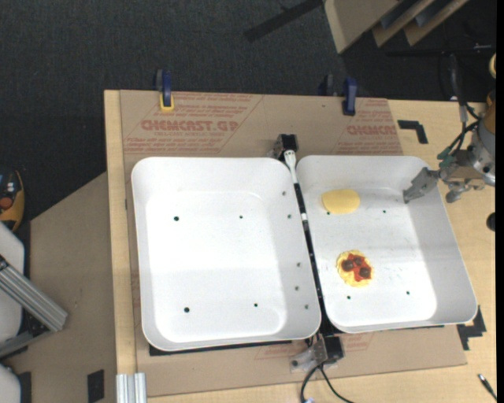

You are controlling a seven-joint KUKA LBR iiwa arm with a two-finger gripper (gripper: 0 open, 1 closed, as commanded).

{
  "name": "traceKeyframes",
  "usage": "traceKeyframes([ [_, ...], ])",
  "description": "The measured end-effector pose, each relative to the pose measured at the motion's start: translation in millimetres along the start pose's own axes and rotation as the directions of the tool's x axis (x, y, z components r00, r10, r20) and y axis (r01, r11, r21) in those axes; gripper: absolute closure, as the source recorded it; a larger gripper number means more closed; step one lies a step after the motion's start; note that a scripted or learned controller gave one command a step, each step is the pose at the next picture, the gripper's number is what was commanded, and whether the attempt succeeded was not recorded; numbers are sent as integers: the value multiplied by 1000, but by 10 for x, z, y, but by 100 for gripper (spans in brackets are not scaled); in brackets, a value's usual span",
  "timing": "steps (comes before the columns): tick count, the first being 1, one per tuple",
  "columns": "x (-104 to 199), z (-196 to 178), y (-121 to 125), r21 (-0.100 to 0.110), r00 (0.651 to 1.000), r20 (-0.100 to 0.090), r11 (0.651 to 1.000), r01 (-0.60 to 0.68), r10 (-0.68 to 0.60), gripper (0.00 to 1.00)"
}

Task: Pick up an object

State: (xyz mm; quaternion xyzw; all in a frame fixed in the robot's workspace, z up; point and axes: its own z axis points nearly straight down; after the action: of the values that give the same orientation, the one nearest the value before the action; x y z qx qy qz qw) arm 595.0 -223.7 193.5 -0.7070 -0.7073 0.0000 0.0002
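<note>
Dark carpet (94, 47) across top and left. Brown board (260, 118) on light wood bench (71, 260), printed red "CHEMCAST GP", held at far edge by two blue clamps (164, 88) (349, 94). Black corner marks (413, 130) on board at right. Aluminium rail (27, 295) at lower left. Tan cardboard box (409, 20) at top right. Black cable (319, 386) off near edge. Even overhead light, soft shadows.
</note>
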Motion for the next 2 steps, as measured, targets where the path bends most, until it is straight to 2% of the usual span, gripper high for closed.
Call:
traceKeyframes([
  [1, 949, -829, 219, -12, 1000, -1, 1000, 11, -11, 0],
  [2, 1637, -31, 355, 6, 1000, -3, 1000, 6, -6, 0],
])
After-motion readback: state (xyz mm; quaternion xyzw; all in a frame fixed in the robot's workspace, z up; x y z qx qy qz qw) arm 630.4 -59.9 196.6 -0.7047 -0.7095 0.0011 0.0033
